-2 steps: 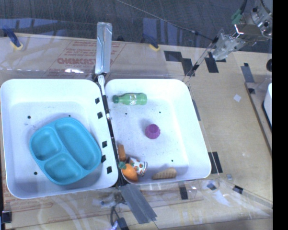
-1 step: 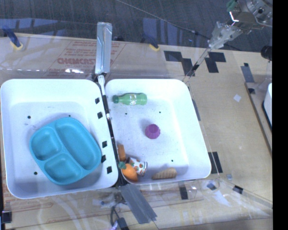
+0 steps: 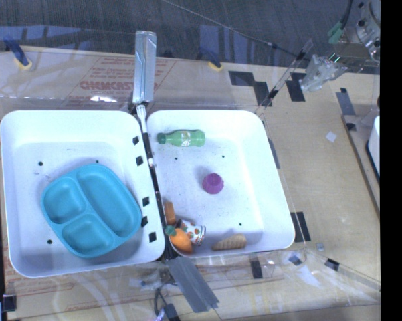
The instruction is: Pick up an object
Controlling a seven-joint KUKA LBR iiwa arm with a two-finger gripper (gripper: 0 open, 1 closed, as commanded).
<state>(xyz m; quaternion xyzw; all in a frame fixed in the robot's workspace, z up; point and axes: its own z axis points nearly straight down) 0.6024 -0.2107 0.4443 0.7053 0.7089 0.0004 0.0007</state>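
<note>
Orange toy (image 3: 181, 241) half-hidden, bin corner.

Green bottle (image 3: 181, 138) lies on its side near the right bin's far wall. Purple ball (image 3: 213, 183) sits mid-bin. Orange toys (image 3: 180, 236) and a tan piece (image 3: 229, 243) crowd the near edge.

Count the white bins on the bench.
2: the left bin holds a blue divided tray; the right bin holds a green bottle and small items.

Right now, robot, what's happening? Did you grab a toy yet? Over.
Gripper up past the right bin's far corner, nothing grabbed. Green bottle, purple toy lying loose. Nothing in the way.
</note>
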